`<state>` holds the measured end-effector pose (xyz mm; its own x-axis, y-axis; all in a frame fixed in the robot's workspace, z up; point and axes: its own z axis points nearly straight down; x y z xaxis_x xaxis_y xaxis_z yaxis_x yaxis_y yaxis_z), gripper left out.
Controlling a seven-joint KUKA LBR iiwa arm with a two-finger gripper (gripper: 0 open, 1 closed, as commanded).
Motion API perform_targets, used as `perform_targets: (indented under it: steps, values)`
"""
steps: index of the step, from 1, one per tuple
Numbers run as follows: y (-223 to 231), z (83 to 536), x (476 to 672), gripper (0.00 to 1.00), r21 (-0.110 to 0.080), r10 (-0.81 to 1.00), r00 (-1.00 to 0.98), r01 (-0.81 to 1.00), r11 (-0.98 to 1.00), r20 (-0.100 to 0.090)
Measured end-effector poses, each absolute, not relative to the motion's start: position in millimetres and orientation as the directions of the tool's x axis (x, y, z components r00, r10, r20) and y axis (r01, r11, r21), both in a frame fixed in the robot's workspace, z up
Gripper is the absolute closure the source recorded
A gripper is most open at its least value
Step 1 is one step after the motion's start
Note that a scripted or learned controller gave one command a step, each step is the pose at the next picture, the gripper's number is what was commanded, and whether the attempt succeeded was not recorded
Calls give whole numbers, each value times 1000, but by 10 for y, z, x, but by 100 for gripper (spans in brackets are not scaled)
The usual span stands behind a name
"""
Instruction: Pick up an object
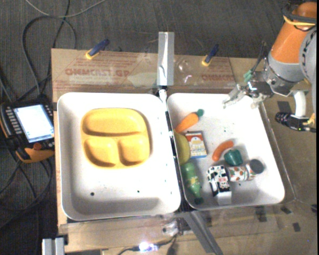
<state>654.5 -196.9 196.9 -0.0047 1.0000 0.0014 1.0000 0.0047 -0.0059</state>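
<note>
The right bin (271, 142) holds the loose objects. An orange carrot (187, 121) lies near its top left, with a small printed box (196, 144) below it and a yellow piece (183, 149) beside that. A green bottle-like item (191, 176) lies along the left wall. A red-orange chili (222, 149), a green pepper (233, 157), a cow-patterned carton (218, 180) and a small can (245, 171) cluster at the lower right. My gripper (241, 99) hovers over the bin's top right corner, open, with nothing between its fingers.
The left bin (69, 185) carries a yellow divided tray (117, 137). A metal post (165, 62) stands behind the seam between the bins. A handheld pendant (29, 124) lies on the floor to the left. The arm's orange band (292, 39) is at the upper right.
</note>
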Motion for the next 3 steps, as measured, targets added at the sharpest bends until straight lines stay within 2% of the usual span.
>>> perform_targets:
  steps: [1,2,3]
  values:
    - [-1622,1007,6246,0,-7,992,-128,992,128,1]
    - [-2089,898,5524,0,13,960,-279,960,279,-8]
    - [-2091,965,5536,100,12,960,-281,960,281,-7]
